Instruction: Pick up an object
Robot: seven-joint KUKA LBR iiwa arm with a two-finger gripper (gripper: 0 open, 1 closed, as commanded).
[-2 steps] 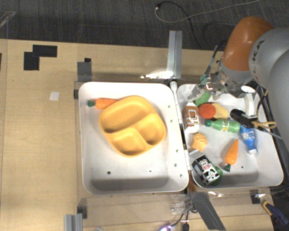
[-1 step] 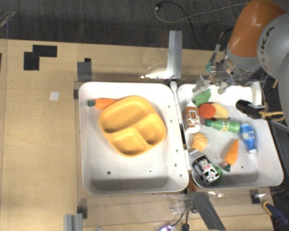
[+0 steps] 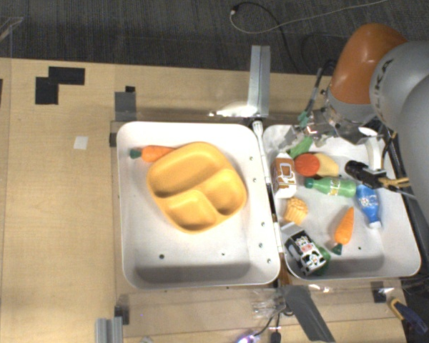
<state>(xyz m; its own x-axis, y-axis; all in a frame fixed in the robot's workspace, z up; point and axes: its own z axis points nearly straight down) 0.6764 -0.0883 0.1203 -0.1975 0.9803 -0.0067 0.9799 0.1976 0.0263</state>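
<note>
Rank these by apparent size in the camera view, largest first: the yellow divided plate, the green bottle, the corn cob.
1. yellow divided plate
2. green bottle
3. corn cob

Wooden bench, dark carpet, cable

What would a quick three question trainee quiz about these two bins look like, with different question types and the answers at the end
1. True or false: the yellow divided plate lies in the right bin.
2. Which object sits at the left bin's top-left corner? A) green bottle B) carrot C) corn
3. Fill in: the gripper hovers over the right bin's ____ corner.

Key:
1. False; it lies in the left bin.
2. B; a carrot lies beside the plate. The green bottle and corn lie in the right bin.
3. Top-left.
</note>
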